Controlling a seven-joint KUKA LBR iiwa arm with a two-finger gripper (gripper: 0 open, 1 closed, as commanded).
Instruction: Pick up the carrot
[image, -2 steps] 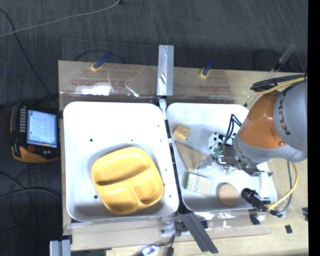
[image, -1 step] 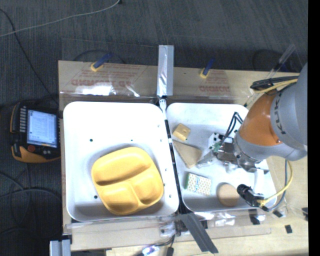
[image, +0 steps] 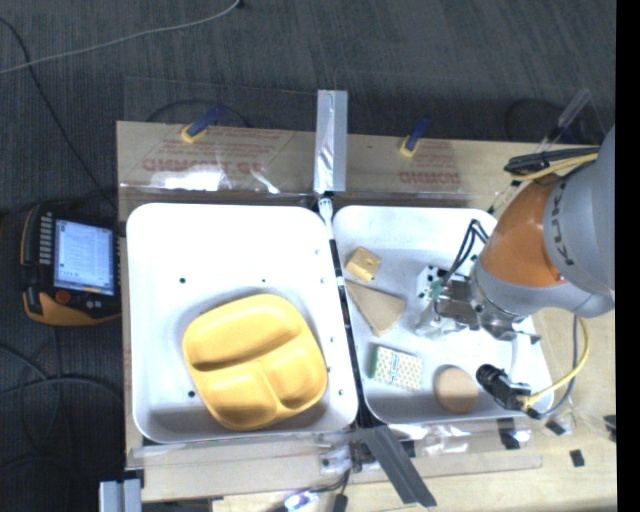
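My gripper (image: 438, 303) reaches down into the middle of the right bin (image: 420, 222), below the grey arm's orange band (image: 520, 245). The arm's bulk covers the bin floor under and to the right of the gripper. A tan wedge-shaped piece (image: 378, 308) lies just left of the gripper. I cannot make out any orange carrot shape among the loose items.
The right bin also holds a small yellow block (image: 363, 264) at the back left, a green-and-white patterned box (image: 397, 367) at the front, and a round tan object (image: 455, 388) at the front right. A yellow divided plate (image: 255, 358) lies in the left bin (image: 160, 250).
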